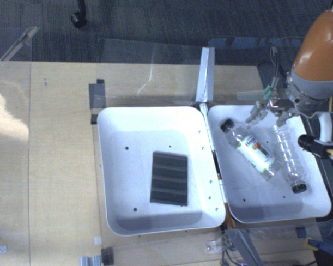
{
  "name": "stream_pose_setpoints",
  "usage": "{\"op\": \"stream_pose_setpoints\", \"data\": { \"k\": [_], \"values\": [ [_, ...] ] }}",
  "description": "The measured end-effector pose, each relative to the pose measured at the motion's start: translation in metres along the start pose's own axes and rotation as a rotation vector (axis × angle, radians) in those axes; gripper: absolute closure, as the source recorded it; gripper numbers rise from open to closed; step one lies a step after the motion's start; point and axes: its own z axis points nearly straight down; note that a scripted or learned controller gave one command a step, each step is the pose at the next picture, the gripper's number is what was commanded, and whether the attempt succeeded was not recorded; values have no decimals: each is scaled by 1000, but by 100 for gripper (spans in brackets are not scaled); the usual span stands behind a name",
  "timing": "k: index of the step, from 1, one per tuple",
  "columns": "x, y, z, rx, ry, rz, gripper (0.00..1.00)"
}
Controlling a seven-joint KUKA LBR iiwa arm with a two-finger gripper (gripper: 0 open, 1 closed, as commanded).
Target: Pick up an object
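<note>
- The arm [316,48] enters at the upper right of the frame, its orange band and grey wrist hanging over the back edge of the right bin [234,206].
- The gripper [270,111] sits just below the wrist, over the upper part of the right bin; two thin metal fingers [256,113] splay downward, spread apart with nothing between them — the hand is open and grips nothing.
- In the right bin lie two clear plastic bottles. One bottle with a label [249,145] lies slantwise, its black cap toward the upper left of the bin and its base toward the middle.
- The second clear bottle [288,157] lies just to the right of the first, nearly along the bin's length, with its black cap at the lower right near the bin's front corner. Its upper end lies just below the gripper's fingertips; whether they touch cannot be told.
- The two bottles lie close together at their lower halves — touching or not cannot be told.
- The left bin [117,137] holds a dark ribbed rectangular block [169,178], lying flat slightly below the bin's centre, well apart from the arm.
</note>
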Motion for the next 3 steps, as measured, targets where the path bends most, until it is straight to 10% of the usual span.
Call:
{"op": "stream_pose_setpoints", "data": {
  "k": [1,2,3],
  "values": [
    [-32,43,166,-5,-1,-74,0],
    [-31,45,153,-13,-1,-74,100],
    [-10,48,78,-1,-1,441,100]
  ]
}}
